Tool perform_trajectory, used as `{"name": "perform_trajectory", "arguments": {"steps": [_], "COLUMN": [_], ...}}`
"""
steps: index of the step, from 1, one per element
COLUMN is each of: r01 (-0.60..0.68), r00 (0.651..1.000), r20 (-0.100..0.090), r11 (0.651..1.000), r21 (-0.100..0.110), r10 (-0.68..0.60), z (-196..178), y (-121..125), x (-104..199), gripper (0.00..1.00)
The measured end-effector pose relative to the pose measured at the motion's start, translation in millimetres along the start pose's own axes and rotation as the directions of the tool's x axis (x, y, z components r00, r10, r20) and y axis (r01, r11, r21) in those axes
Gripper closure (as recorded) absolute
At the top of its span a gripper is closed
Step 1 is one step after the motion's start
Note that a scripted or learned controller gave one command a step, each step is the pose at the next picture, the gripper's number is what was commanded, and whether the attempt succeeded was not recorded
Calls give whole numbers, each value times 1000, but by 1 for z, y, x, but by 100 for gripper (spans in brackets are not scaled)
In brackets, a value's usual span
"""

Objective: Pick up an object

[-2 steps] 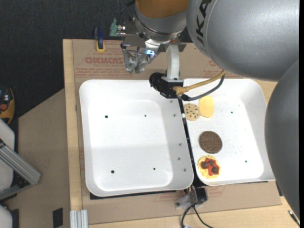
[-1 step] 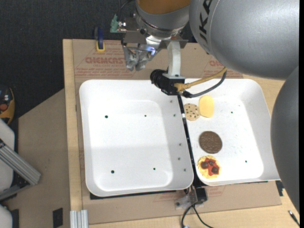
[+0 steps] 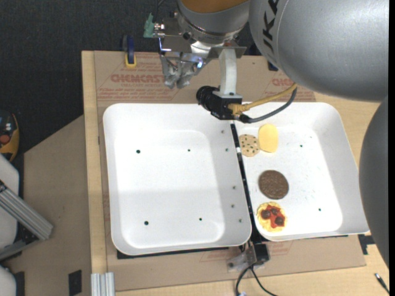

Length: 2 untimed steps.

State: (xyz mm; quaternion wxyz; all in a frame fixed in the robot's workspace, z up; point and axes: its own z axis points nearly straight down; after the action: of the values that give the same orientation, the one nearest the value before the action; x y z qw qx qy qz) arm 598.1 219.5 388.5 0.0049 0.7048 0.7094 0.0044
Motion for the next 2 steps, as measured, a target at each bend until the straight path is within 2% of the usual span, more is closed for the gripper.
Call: {"name": "perform_trajectory", "arguments": {"steps": [2], "r01": [2], "r00": [1000], "r20": [0], "r11": [1000], "r21": [-6], "r10": [-2], "z": [-21], "y": [1], "x": [1], "gripper": [100]}}
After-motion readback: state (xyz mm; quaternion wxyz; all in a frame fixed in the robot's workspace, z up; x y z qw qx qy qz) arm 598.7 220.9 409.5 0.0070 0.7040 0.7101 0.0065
